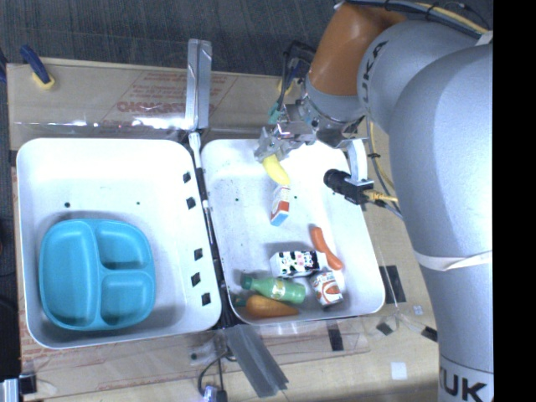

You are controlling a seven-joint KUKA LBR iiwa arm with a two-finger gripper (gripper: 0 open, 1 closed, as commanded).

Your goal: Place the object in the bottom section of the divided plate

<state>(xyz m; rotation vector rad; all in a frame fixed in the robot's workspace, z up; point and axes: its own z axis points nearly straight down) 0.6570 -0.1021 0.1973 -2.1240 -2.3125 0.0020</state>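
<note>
- Setup is a bench [100, 99] with a cardboard-looking sheet on it, dark floor or mat behind at the top, and two shallow white bins side by side with a grey divider strip running between them.
- Left bin [50, 166] has just the blue plate [96, 273] in it, sitting toward the lower left corner. It has three sections, and the one at the bottom of the view is the target as I read it.
- Right bin [243, 224] holds the clutter: a little carton [281, 205] mid-bin, then a pile along the lower edge with a cow-print box [297, 263], a green bottle [275, 288], a carrot [268, 307], a sausage [325, 248] and a small can [329, 287].
- The banana [275, 170] hangs at the top of the right bin, right under the gripper [280, 143]. The claw looks pinched on its upper end, but it's small and blurry, so I'm not fully sure.
- What could go wrong, my guess: the grip is only on the tip, so the banana could swing or slip out on the long trip across the divider to the plate.
- It also hangs low enough that it might clip the bin wall or divider if the arm doesn't lift first.
- Plate sections are small and the banana is long-ish, so it could land straddling a ridge or end up in the wrong section.
</note>
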